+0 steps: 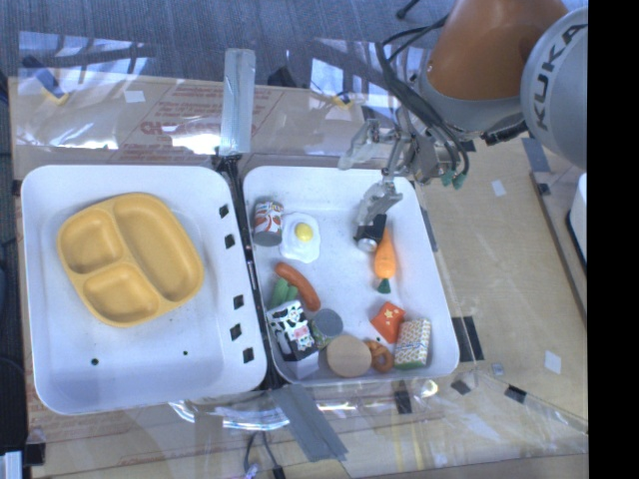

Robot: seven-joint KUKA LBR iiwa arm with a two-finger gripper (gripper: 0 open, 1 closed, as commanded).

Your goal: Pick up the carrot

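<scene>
The orange carrot (385, 255) lies in the right white bin (431, 297), near its right wall, with its green stub toward the front. My gripper (369, 226) hangs over the bin's back right part. Its dark tip sits just left of the carrot's thick upper end, very close to it. Whether it touches the carrot is unclear. The carrot rests on the bin floor and is not lifted.
The right bin also holds a small can (267, 221), a fried egg (302, 238), a sausage (298, 282), a cow-patterned carton (290, 329), a tan ball (348, 355), a red piece (387, 319) and a speckled block (413, 340). A yellow divided plate (130, 257) lies in the left bin (50, 367).
</scene>
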